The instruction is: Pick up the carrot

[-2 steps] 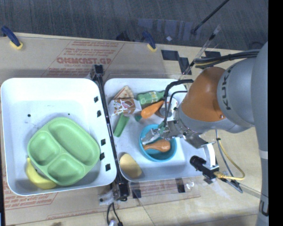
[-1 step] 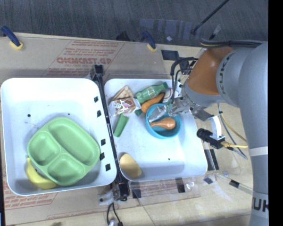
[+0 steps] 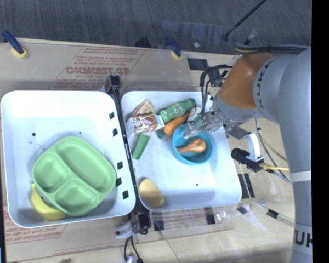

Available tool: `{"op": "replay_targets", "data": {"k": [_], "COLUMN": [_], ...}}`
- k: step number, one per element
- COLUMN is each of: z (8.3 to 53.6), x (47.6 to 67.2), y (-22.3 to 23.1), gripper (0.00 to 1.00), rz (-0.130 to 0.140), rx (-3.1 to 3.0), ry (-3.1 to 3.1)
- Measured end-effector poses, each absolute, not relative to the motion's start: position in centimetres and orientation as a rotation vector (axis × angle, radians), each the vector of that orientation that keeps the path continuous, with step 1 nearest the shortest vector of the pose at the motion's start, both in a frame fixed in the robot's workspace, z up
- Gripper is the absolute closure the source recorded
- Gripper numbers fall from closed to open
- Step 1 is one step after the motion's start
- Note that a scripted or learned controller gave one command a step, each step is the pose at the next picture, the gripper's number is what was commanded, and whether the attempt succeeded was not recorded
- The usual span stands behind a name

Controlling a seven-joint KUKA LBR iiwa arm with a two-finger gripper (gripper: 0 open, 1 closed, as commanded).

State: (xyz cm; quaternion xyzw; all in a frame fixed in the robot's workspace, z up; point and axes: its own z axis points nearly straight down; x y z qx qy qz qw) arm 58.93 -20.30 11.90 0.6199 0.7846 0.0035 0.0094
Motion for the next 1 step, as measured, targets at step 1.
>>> {"op": "replay_targets", "data": {"k": [1], "z": [18.64], "x": [59.15], "y": [-12.97], "gripper": [1.00], "rz": [-0.006], "rx": [2.335], "ry": [2.106]}}
